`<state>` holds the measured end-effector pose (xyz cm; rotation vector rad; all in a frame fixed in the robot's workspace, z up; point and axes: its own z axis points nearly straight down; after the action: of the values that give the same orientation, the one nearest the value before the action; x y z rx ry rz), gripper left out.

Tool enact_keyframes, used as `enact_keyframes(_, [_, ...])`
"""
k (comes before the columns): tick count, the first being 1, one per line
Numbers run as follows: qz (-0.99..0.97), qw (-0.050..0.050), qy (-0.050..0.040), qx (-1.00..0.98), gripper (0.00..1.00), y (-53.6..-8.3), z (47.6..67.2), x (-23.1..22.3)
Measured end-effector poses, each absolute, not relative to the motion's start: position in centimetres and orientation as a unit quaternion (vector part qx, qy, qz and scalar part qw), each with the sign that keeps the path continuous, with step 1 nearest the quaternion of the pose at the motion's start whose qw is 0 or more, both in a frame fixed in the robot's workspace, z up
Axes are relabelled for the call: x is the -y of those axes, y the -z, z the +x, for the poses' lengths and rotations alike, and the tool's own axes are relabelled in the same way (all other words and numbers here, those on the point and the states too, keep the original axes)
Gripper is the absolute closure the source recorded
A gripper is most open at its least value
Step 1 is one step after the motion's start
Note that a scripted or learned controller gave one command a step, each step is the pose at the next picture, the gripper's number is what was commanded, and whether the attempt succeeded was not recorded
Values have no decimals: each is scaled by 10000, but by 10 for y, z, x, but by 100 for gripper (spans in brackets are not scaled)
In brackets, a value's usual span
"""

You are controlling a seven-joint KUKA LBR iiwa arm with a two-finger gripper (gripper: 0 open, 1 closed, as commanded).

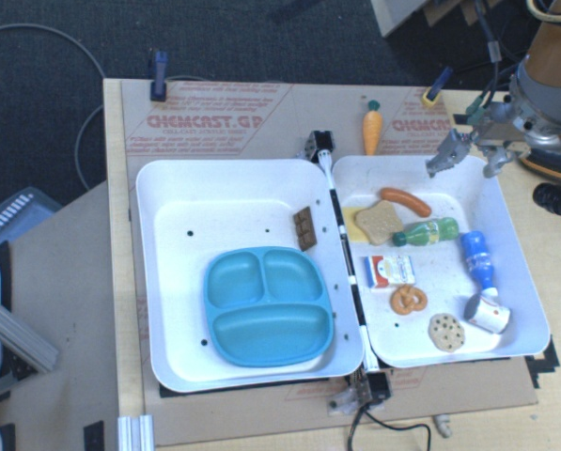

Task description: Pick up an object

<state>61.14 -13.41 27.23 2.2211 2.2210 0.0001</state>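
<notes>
My gripper [470, 161] hangs open over the far edge of the right bin [524, 289], with nothing between its fingers. Below it in that bin lie a red sausage [404, 198], a slice of bread [379, 220] and a green bottle [428, 232] on its side. A blue bottle [475, 258] and a white cup [489, 314] lie along the right side. Near the bin's front are a small red and white carton [391, 271], a pretzel [409, 300] and a cookie [445, 332].
The left bin [167, 252] holds a blue divided plate [266, 304] and a chocolate bar [304, 228] near its right wall. A toy carrot [371, 128] lies on the cardboard behind the bins. Blue clamps [158, 73] grip the board's far edge.
</notes>
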Motion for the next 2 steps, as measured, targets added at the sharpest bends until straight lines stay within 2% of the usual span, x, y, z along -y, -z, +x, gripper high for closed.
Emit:
enact_keyframes(1, [7073,-7,6,-7069,0,-188,651,158])
enact_keyframes(2, [7062,-53,34,-7080,0,-85,665,155])
